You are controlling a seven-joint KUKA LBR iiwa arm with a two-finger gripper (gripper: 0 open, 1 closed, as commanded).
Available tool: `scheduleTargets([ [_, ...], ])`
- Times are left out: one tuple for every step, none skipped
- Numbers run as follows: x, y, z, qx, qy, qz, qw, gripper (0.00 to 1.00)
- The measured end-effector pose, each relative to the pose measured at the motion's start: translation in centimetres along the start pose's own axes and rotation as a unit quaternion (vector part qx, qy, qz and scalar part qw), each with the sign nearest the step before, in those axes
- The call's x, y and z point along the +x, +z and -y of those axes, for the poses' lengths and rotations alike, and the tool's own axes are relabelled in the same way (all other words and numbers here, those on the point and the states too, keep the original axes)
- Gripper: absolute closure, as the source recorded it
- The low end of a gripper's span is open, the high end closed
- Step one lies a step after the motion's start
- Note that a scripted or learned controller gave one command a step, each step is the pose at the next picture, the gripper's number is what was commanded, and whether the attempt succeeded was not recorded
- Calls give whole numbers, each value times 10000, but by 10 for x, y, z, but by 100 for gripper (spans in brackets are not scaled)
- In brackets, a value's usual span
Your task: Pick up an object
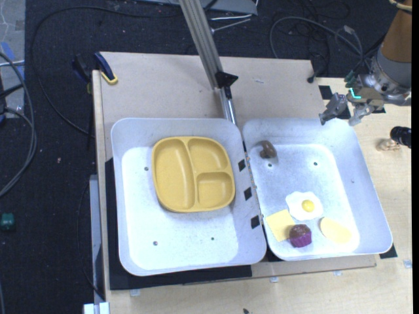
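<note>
From where I'm driving, the two-finger gripper (345, 108) hangs over the far right corner of the right shallow white bin (347, 156), fingers spread apart with nothing between them, probably parked high so it clears the rim before dropping in. That bin has a small brown lump (267, 150) at the far left, plus a fried egg toy (305, 206), yellow cheese square (279, 224), purple round piece (300, 235) and pale yellow disc (336, 230) clustered near. The left shallow white bin (131, 241) carries a yellow divided plastic tray (194, 173).

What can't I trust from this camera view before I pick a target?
- Gripper: too small and blurred to read its jaws.
- Arm: cut off by the right edge.
- Brown object in the right bin: too small to identify.
- Purple object: overlaps the yellow slice; contact unclear.
</note>
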State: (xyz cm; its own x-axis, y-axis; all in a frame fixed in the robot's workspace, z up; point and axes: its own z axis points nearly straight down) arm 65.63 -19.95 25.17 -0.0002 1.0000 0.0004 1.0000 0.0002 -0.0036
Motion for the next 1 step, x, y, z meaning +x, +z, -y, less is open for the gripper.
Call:
scheduleTargets([
  [0,-2,-1,-21,-4,5,10000,0],
])
